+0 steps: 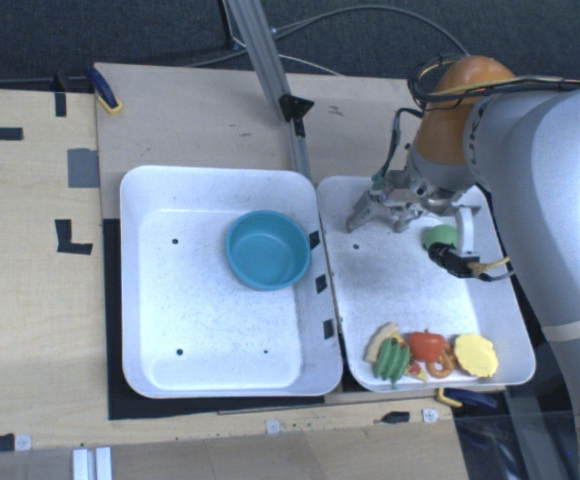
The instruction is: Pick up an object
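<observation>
My gripper [378, 220] hangs over the far part of the right bin [410, 293], its two fingers spread apart with nothing between them, so it is open. A small green object [438, 236] lies just to its right, partly hidden by the wrist. Along the right bin's near edge sits a cluster of toy foods: a green piece [392, 359], a red one [426, 345], a yellow one [475, 355] and a tan one [380, 341]. A blue bowl [267, 249] stands upright in the left bin [170, 298], well left of the gripper.
A grey slanted pole [270, 63] crosses the back of the bench and ends near the seam between the bins. The bulky grey arm [540, 198] covers the right bin's right side. Bare white floor shows in the middle of the right bin.
</observation>
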{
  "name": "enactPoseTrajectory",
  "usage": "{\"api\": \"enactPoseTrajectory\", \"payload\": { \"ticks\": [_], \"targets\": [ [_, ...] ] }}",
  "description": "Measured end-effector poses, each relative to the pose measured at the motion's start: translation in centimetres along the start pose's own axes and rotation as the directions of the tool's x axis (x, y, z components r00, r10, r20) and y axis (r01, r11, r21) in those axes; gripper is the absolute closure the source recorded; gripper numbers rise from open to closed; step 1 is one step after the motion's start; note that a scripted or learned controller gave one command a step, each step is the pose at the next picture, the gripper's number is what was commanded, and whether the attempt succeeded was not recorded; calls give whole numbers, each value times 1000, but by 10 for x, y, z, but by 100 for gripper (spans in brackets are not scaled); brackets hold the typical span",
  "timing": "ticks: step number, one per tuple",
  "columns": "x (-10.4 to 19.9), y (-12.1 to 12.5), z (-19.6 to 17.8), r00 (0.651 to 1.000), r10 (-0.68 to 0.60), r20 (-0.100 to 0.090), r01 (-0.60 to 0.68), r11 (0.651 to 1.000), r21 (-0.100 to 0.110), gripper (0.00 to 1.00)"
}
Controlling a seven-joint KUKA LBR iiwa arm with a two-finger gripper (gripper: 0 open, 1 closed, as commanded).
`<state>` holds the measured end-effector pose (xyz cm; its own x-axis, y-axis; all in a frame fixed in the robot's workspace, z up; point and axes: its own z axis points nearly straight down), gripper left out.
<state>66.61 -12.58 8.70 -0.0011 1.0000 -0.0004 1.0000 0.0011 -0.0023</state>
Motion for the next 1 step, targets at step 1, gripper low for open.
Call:
{"api": "enactPoseTrajectory", "payload": {
  "ticks": [1],
  "targets": [
    [0, 1, -12, 1000, 0, 0, 0, 1000, -2, 100]
  ]
}}
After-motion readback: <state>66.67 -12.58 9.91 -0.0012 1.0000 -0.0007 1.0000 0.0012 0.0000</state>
